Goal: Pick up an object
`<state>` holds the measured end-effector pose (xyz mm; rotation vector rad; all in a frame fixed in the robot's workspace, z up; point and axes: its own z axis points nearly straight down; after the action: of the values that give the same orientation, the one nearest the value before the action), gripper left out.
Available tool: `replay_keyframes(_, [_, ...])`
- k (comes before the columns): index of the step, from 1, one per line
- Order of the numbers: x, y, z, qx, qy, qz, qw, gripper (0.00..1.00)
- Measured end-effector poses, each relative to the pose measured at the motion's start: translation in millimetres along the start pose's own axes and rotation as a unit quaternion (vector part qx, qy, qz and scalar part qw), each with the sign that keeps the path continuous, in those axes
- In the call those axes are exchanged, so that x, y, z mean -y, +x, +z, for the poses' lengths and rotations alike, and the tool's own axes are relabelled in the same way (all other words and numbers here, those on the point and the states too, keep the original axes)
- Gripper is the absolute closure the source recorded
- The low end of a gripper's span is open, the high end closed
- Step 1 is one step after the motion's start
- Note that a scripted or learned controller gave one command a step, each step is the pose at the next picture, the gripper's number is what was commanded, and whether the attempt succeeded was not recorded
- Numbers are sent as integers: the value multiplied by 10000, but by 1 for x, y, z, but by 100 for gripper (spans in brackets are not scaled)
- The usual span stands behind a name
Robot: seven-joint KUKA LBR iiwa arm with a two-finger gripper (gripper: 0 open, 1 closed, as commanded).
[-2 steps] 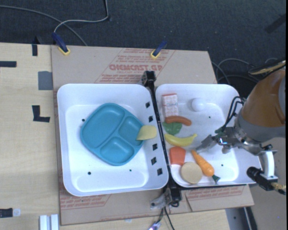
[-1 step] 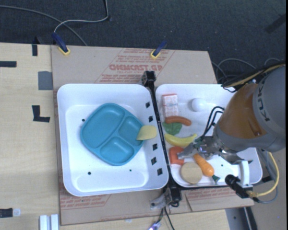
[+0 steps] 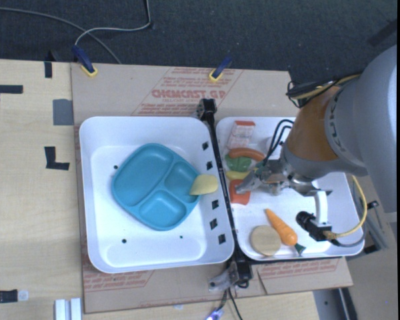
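fingers low over the crowded corner of the right bin

we see our gripper (image 3: 253, 182) down in the right bin (image 3: 347, 245), its fingers (image 3: 243, 187) reaching toward the divider. we cannot tell whether they are open or closed; the tips blur into the clutter.

right at the fingertips lies a pile of toy food (image 3: 239, 162): something green and yellow, an orange-red piece just under the tips, and a clear packet (image 3: 241, 135) beyond them. behind the fingers, toward the wrist side, a carrot (image 3: 281, 226) lies by itself, with a round tan piece (image 3: 265, 240) touching its lower end. past the divider, ahead of the fingers, a yellow piece (image 3: 205, 185) rests on the edge of a blue tray (image 3: 155, 187) in the left bin (image 3: 93, 199).

to do this well, we think the tips should straddle one piece only, not the heap, and close before lifting. the pile sits tight against the wall, so a finger could jam there.
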<state>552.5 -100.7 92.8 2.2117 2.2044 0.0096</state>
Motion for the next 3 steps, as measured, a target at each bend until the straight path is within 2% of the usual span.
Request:
replay_keyframes(1, [-73,-19,2,-44,23,-28,10000,0])
replay_keyframes(2, [-115,-16,9,-36,95,-21,9999,0])
replay_keyframes(3, [-114,-16,0,-27,142,-32,9999,100])
